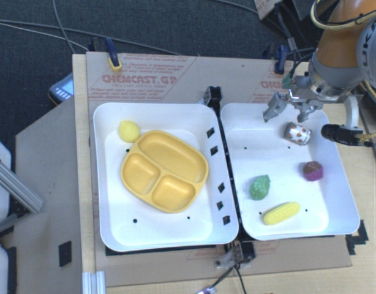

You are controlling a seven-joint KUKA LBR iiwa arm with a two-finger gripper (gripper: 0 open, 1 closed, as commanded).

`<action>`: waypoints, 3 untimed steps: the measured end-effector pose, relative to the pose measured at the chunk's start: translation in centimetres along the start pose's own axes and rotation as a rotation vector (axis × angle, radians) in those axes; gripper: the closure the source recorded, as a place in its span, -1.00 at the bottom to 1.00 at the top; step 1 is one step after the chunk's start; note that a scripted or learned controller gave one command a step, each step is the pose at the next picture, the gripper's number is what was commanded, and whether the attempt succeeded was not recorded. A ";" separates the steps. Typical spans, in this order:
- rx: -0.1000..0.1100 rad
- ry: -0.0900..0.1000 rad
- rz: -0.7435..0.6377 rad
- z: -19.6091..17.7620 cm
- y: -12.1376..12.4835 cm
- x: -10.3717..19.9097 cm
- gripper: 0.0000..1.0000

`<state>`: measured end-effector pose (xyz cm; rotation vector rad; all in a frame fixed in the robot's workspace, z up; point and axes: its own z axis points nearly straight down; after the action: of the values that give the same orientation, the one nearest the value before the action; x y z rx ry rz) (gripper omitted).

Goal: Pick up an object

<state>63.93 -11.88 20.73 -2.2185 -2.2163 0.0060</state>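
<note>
overhead view of a table with two shallow white bins side by side. the left bin (108, 182) holds a yellow divided plate (163, 170) and a small yellow ball (128, 130). the right bin (341, 213) holds a green lump (259, 187), a yellow corn cob (280, 213), a purple piece (312, 171) and a small speckled object (297, 133). at upper right, the tool (293, 108) hovers with its fingers spread and nothing between them, just above the speckled object (the likely target). judging from here, that rounded object could roll or slip out if the fingers close off-centre
</note>
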 end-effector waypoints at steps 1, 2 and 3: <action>0.001 0.001 -0.001 5.5 -0.9 0.6 -1.00; 0.000 0.001 -0.002 10.2 -0.5 1.3 -1.00; -0.007 0.000 -0.001 8.7 -0.3 1.3 1.00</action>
<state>63.61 -10.59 12.08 -2.2214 -2.2209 -0.0022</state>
